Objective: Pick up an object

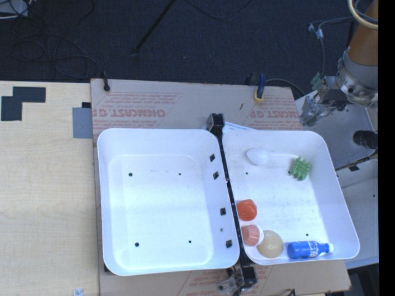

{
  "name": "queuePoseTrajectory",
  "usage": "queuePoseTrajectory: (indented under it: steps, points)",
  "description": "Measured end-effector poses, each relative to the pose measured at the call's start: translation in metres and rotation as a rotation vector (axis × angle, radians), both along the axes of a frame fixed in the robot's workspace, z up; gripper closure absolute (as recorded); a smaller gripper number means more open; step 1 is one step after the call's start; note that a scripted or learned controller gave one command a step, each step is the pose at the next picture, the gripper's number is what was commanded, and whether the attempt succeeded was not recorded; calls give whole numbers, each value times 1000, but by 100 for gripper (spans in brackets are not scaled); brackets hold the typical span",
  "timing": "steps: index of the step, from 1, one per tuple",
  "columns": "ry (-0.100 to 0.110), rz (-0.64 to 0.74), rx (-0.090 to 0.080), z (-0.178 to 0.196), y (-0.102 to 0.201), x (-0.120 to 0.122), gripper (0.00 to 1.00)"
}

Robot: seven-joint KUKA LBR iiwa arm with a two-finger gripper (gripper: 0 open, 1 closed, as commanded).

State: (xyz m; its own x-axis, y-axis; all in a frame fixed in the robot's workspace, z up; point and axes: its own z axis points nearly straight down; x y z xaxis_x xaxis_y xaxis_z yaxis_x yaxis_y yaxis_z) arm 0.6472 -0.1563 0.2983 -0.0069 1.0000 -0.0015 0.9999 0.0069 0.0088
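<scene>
Counter: pale wood was seen at the left, with a cardboard sheet laid under two white bins; dark floor with cables lay beyond.
Pincer: the pincer was seen hanging at the upper right, outside the bins and above the right bin's far right corner; whether it stood apart or together could not be told, and nothing was seen held in it.
Objects relative to pincer: all objects were seen lower and to the left of it, apart from it; the green object lay nearest.
Right bin: a white egg-shaped object was seen near the far wall, an orange ball by the divider, and a pink object, a beige ball and a blue bottle lying on its side along the near wall.
Left bin: only its white floor and small dark holes were seen.
</scene>
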Motion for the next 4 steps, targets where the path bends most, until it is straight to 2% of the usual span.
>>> queuePoseTrajectory:
  steps: [1,2,3,4]
  points:
    - [-1,-3,-1,103,-11,-2,100]
    - [3,1,3,170,62,-2,100]
    - [5,4,4,225,156,-3,100]
    - [10,0,3,240,226,-3,100]
